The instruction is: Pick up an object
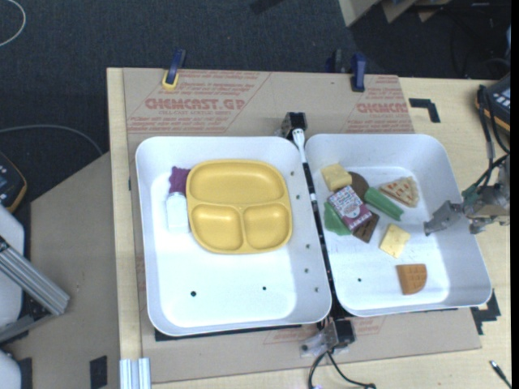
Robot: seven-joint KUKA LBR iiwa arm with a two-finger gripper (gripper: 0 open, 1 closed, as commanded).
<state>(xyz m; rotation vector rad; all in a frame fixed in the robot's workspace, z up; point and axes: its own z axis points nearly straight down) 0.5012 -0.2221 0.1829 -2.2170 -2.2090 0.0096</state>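
The right bin (pixel 454 282) holds several toy food pieces. A yellow block (pixel 335 176) lies at the upper left, and below it a purple-and-white packet (pixel 349 204) rests on green pieces (pixel 383 203) and a brown bar (pixel 366 228). A triangular slice (pixel 401 191) lies to their right. A pale yellow square (pixel 394 240) and an orange-brown biscuit (pixel 412 278) lie lower down. My gripper (pixel 444 217) reaches in low over the bin's right side, to the right of the yellow square and below the slice, touching none of the pieces.
The left bin (pixel 235 298) holds a yellow divided plate (pixel 239 205), with a white bottle with a purple cap (pixel 176 201) at its left edge. A black divider with screws (pixel 312 217) runs between the bins. Cables hang at the right edge (pixel 495 177).
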